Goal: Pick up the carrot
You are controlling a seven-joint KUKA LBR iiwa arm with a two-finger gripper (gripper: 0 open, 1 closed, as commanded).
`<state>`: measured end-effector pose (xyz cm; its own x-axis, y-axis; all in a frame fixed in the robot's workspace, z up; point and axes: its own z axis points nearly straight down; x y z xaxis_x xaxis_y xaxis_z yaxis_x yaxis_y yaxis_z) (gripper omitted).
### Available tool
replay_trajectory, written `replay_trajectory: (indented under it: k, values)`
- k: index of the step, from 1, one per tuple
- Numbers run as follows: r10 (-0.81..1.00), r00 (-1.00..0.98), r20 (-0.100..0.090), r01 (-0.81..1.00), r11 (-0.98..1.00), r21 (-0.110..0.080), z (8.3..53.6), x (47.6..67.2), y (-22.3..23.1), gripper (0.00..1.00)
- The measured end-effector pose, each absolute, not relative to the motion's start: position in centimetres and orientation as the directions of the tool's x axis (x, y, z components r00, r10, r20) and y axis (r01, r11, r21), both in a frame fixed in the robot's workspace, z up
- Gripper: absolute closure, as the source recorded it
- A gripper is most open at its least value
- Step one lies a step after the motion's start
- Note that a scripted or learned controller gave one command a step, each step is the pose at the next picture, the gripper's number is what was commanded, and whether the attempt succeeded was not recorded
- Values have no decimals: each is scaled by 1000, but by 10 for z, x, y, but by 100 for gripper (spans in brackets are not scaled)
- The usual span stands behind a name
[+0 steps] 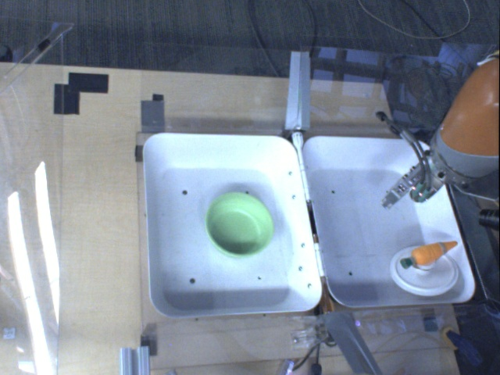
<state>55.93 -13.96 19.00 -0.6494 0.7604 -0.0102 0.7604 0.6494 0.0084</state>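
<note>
The arm (473,123) entered from the right and hung over the upper right part of the right bin (351,209). Its fingers (405,188) pointed down and to the left, above the bin floor. Whether they were spread or pressed together could not be told at this resolution; nothing was visible between them.

The carrot (432,252) lay below the fingers and slightly to their right, near the bin's lower right corner. It rested across a white plate (426,281), orange tip toward the right, with a small green patch at its left end. The carrot was apart from the fingers, with bare bin floor between them.

To the left of the fingers, beyond the divider where the two bins met, was the left bin (172,209). A green bowl (240,223) sat upright near its centre, well apart from the fingers and lower left of them.

Both bins sat side by side on the table (78,248). Black tape marks (78,91) lay on the table's far left, above and well left of the fingers. Cables (281,6) ran across the dark floor above the table.
</note>
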Motion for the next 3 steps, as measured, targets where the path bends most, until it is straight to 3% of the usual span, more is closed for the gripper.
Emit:
replay_trajectory:
  k: [1,2,3]
  values:
    - [760,-650,-10,760,650,8,190,559,-140,0]
    - [798,-603,-6,798,603,4,133,521,-192,0]
    - [622,-783,-16,622,783,6,98,498,-206,0]
